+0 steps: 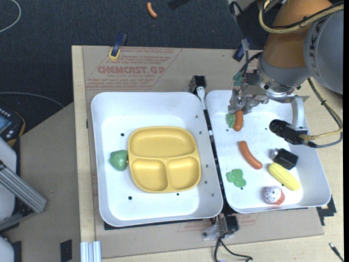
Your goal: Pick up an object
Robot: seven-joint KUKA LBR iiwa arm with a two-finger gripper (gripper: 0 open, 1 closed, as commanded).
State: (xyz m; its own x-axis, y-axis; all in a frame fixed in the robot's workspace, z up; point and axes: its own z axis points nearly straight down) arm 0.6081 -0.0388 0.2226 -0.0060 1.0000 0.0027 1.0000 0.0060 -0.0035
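My gripper [238,109] hangs over the back left part of the right bin [322,174]. A small orange carrot [238,122] with a green top sits right at its fingertips, its upper end between them, so the gripper is shut on it. Further forward in that bin lie an orange sausage [250,154], a green leafy piece [236,177], a yellow corn cob [284,176], a black block [285,158] and a white and red ball [272,195].
The left bin [103,119] holds a yellow divided plate [163,158] with a green lump [118,160] beside its left edge. A raised rim [209,141] separates the two bins. A blue and yellow clip [116,46] lies on the board behind.
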